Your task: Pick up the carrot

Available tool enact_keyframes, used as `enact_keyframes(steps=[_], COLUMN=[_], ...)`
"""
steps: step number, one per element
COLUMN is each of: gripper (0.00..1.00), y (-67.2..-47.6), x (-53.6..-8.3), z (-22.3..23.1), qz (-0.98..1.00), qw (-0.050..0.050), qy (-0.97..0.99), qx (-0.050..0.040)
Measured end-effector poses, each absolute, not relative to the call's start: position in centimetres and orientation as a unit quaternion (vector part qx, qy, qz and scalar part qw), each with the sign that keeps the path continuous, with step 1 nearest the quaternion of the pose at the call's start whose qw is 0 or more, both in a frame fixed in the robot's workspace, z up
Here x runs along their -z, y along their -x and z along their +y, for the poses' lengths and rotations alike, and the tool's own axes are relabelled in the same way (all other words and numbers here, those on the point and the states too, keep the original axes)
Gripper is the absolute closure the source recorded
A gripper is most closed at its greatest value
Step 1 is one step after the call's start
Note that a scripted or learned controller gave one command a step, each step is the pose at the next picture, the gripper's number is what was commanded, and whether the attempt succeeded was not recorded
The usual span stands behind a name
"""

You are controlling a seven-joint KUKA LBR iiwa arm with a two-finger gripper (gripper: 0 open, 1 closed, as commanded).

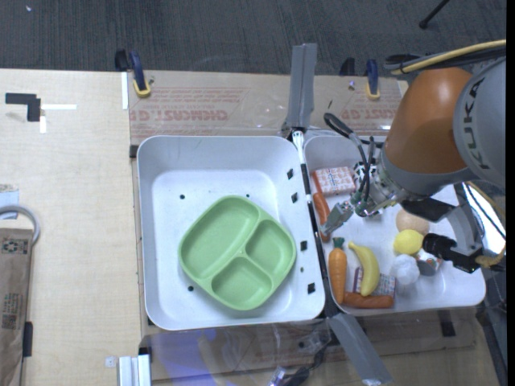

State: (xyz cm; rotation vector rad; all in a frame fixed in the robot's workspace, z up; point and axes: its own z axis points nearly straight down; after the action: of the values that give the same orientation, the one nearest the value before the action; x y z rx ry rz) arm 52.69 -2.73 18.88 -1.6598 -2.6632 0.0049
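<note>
— Where the two bins meet, what do we see of the carrot (337, 273)?

— We see it in the right bin (451, 296), lying along the left wall near the front, green top pointing away from us. It sits just beside the banana (367, 268), which curves along its right side.

— And the arm (438, 131)?

— It reaches in from the right, orange band over the right bin. The gripper (344, 213) hangs above the bin's left part, behind the carrot and apart from it. We see nothing between the jaws, but whether they stand apart or together we cannot tell; the view is too cluttered there.

— What else lies in that bin?

— A red and white box (334, 180) at the back, a second orange piece (368, 301) at the front just past the banana's lower end, a lemon (408, 242) to the right, and a pale round thing (413, 219) behind the lemon. A long reddish thing (322, 209) lies against the left wall under the gripper; we cannot say what it is.

— And the left bin (161, 215)?

— It holds a green plate (237, 253) with three sections, sitting at a tilt near the middle. Both bins rest on the counter (64, 175).
</note>
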Motion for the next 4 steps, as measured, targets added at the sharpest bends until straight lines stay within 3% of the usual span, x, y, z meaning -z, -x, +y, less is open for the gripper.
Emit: enact_keyframes(steps=[1, 2, 3, 4], gripper=[0.00, 0.00, 0.00, 0.00], y=[-47.8, -48.4, -48.0, -48.1], x=[-18.9, -18.9, -18.9, -9.9], z=[-6.3, -1.4, -4.5, -10.7], qz=[-0.887, -0.957, -0.996, -1.000], qw=[0.003, 0.003, 0.001, -0.003], qy=[0.461, 0.290, 0.094, 0.027], qx=[-0.0011, -0.0008, 0.0003, 0.0004])
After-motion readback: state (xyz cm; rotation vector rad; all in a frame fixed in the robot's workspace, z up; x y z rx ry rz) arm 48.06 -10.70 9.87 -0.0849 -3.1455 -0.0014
